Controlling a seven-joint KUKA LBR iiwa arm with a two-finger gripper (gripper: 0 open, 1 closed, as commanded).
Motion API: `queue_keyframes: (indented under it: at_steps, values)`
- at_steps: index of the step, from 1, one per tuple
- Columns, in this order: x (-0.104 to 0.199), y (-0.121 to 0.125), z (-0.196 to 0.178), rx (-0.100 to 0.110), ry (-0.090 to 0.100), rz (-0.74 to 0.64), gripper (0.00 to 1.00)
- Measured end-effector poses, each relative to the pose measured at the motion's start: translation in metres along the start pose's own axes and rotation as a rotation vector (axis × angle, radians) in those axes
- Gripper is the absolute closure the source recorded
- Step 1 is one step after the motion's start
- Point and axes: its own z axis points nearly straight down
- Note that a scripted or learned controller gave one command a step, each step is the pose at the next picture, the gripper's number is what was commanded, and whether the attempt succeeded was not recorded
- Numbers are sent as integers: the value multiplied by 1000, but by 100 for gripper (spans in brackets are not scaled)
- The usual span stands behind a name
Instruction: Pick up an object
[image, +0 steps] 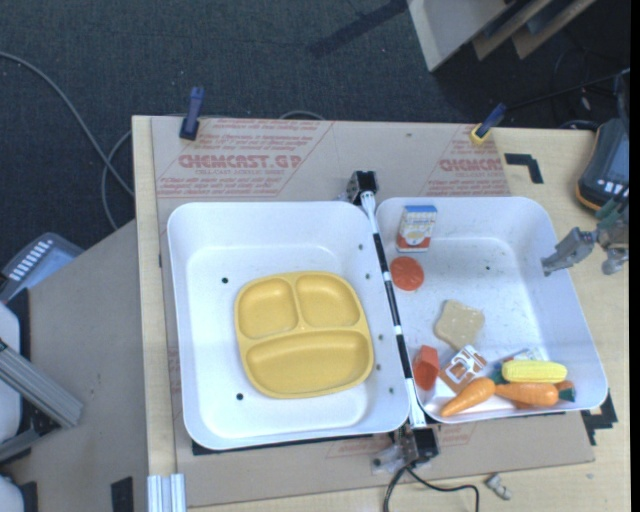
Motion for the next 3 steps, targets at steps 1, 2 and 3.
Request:
queue_keyframes:
  at_steps: [1, 2, 3]
  values:
    - [102, 57, 130, 3, 2, -1, 0]
    - [104, 13, 188, -3, 0, 0, 0]
    - [71, 97, 188, -6, -2, -1, 0]
